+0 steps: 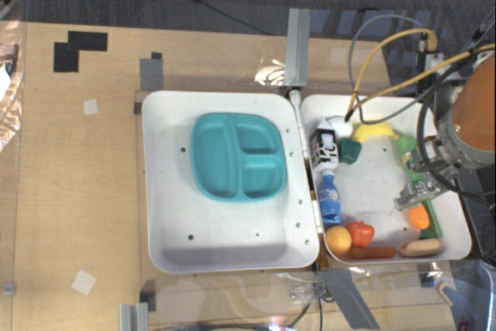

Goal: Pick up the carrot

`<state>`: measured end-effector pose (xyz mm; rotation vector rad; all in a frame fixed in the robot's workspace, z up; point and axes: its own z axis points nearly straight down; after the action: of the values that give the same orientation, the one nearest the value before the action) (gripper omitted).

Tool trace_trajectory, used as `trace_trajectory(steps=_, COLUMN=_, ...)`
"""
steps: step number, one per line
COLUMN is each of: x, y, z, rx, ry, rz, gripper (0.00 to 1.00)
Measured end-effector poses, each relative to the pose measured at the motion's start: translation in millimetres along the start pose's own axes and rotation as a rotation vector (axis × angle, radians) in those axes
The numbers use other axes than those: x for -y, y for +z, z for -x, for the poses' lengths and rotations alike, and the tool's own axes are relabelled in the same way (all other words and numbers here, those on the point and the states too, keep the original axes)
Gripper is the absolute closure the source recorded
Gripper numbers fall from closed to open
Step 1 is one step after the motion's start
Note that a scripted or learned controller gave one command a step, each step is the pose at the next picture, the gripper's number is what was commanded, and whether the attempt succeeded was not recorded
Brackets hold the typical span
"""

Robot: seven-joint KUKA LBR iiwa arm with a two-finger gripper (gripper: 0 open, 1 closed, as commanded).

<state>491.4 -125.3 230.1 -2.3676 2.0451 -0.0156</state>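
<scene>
The carrot [419, 218] is a small orange piece near the right wall of the right bin [387, 167], with a green strip along its right side. My gripper [415, 196] hangs directly above and slightly left of it, low over the bin floor, and its metal tip hides the carrot's upper edge. I cannot see whether it touches the carrot. The grey arm with its orange band [473, 116] comes in from the right over the bin's edge.
The right bin also holds a yellow banana [374, 132], a green block [349, 152], a black-and-white bottle [325, 146], a blue bottle [329, 199], an orange fruit [337, 238], a red fruit [360, 231], a red sausage [372, 252] and a tan roll [421, 247]. A teal divided plate [236, 156] lies in the left bin [167, 190].
</scene>
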Motion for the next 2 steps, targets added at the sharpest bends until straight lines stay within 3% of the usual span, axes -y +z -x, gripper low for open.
trace_trajectory(steps=1, x=-8.8, y=140.3, z=-37.9, rx=-0.004, ry=-0.293, rz=0.008, gripper=1.0)
trace_trajectory(steps=2, x=-8.0, y=-77.1, z=-49.5, rx=-0.006, ry=-0.54, rz=0.004, gripper=1.0)
